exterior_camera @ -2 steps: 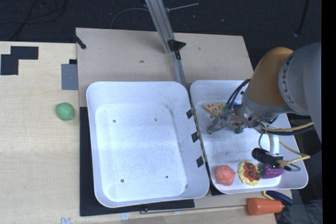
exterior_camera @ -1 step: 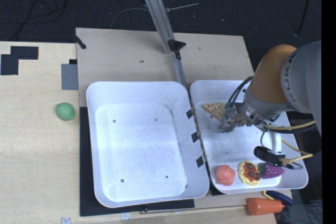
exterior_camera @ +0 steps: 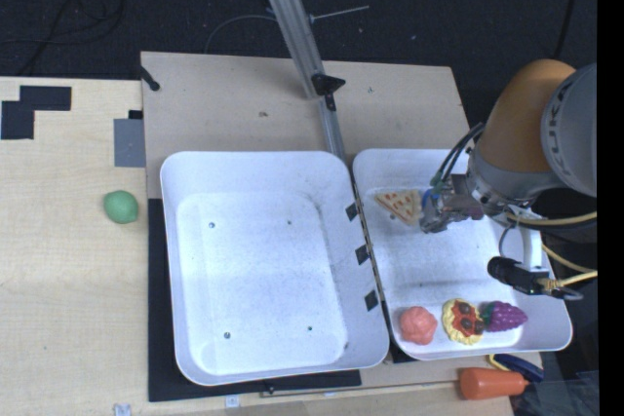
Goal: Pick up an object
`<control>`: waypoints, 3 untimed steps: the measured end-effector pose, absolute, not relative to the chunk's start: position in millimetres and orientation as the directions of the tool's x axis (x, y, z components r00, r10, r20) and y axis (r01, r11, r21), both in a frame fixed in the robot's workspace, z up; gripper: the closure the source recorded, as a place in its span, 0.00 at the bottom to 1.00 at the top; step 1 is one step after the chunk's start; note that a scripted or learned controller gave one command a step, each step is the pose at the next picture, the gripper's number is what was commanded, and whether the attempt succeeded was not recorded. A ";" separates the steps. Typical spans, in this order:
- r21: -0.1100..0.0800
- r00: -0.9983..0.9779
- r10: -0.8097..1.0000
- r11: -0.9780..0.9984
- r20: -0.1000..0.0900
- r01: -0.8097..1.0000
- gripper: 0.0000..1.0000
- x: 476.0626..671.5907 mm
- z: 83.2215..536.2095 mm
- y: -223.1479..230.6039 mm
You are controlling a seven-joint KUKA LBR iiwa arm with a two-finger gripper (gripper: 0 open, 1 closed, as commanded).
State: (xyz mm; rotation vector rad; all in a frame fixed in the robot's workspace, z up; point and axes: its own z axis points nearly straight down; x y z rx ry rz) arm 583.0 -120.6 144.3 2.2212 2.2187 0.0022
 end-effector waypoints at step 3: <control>0.000 -0.004 1.000 0.004 0.001 1.000 1.00 582.3 238.1 -59.8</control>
